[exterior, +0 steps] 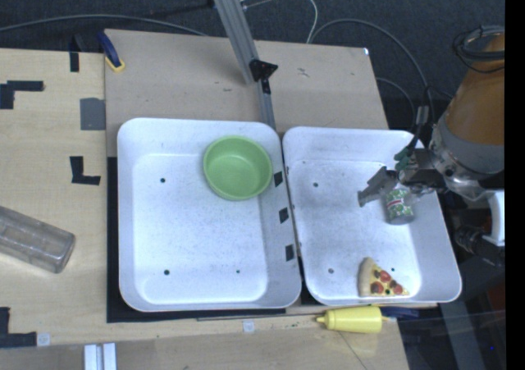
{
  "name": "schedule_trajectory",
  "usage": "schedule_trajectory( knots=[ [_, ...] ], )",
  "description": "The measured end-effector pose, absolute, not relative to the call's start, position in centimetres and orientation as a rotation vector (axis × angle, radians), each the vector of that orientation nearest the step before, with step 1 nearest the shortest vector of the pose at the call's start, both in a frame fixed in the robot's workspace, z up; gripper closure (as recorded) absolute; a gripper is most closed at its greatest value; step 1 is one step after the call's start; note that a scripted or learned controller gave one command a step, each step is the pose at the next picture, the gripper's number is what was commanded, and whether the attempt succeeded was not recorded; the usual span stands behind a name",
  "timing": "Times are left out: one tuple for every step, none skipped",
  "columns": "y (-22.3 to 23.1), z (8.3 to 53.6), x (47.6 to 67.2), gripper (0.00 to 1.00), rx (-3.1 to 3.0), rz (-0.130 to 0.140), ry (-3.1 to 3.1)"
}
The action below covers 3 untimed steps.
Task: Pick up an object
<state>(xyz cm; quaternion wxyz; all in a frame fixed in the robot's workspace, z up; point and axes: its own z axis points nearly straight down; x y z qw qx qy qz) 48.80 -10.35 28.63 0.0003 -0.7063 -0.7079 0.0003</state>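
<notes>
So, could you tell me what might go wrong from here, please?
1. The gripper is at a small can in the right bin; I can't tell whether it is gripped, so it may slip or tip as the arm lifts.
2. The can is close to the bin's right wall, which the gripper could bump.
3. A dropped can might land on the pizza slice below.

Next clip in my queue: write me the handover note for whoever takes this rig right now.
Gripper: over the right bin, at a small green-labelled can; whether it has a grip on the can cannot be told.
Things: the can lies at the right bin's right side, a toy pizza slice near its front edge, a green bowl in the left bin. A yellow bottle lies on the bench in front.
Done: no lift confirmed.
Left: secure one object and raise it.
</notes>
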Motion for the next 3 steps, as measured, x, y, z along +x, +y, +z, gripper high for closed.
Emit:
schedule_trajectory(
  knots=[
    [-10.4, 28.6, 48.8, 0.00, -2.218, 0.001, -2.224],
    [-10.4, 24.3, 48.8, 0.00, -2.217, 0.006, -2.219],
    [-10.4, 19.9, 49.0, 0.00, -2.216, 0.007, -2.219]
  ],
)
